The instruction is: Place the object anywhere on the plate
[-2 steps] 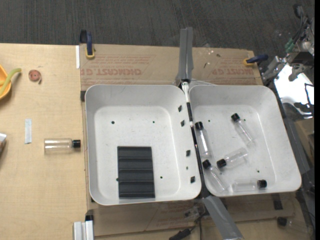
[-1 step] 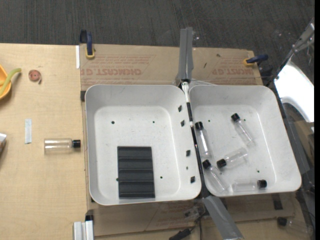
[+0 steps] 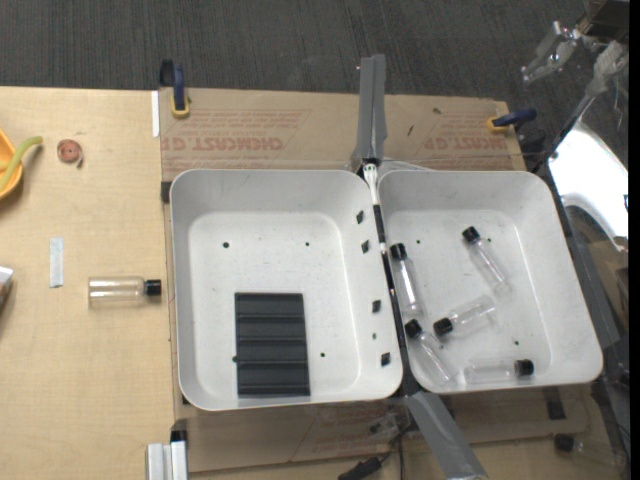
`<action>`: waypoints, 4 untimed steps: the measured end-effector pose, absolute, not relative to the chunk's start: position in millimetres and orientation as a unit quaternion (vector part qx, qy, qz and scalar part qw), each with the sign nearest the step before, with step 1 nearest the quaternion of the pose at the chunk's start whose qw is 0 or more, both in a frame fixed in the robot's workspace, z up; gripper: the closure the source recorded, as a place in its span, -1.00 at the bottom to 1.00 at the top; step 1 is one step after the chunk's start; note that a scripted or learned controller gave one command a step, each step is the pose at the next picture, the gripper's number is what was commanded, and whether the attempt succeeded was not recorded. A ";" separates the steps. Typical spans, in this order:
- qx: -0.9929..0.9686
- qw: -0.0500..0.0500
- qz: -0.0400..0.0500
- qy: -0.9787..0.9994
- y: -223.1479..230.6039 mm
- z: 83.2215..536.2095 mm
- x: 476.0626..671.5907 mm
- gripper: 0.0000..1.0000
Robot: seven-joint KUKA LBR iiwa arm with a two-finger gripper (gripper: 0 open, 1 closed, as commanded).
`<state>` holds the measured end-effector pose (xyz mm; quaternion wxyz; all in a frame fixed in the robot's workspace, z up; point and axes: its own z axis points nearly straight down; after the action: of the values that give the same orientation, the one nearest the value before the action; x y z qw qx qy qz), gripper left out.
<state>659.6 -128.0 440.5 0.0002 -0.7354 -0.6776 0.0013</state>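
The wooden table (image 3: pixel 80 388) spreads well to the left of and below the jaws (image 3: pixel 560 53), which appear as a blurred metal piece up in the far right corner of the view, beyond the bins. Whether they are released or clenched cannot be told at this blur.

A brown cardboard sheet (image 3: pixel 260 133) lies on the table under both bins, held by a blue clamp (image 3: pixel 172 78) at its far left corner and a second blue clamp (image 3: pixel 510 120) just below and left of the jaws.

The right bin (image 3: pixel 560 268) sits nearest the jaws, below them. The left bin (image 3: pixel 200 268) touches it on the side away from the jaws.

The black ridged plate (image 3: pixel 270 345) lies flat in the near part of the left bin, well apart from the jaws, down and far to the left of them.

The task's things, clear vials with black caps, all lie on their sides in the right bin, below the jaws and well apart from them:
- the upper vial (image 3: pixel 483 253) is closest to the jaws
- the long vial (image 3: pixel 402 276) lies along the wall shared with the left bin
- the middle vial (image 3: pixel 462 318), the corner vial (image 3: pixel 428 356) and the front vial (image 3: pixel 497 370) cluster at the near edge

A spare vial (image 3: pixel 122 288) lies on the bare table, left of both bins.
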 end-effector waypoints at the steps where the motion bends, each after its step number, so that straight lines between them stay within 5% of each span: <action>1: -0.685 0.000 0.001 -0.729 -210.7 440.5 650.4 -1.00; 2: -0.728 0.001 0.002 -0.686 -64.1 440.0 659.5 -1.00; 3: -0.779 0.000 0.002 -0.627 -138.5 440.0 659.3 -1.00; 4: -0.747 0.000 0.001 -0.665 -210.0 441.0 612.3 -1.00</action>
<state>612.3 -210.0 441.0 0.0000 -0.7472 -0.6646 0.0013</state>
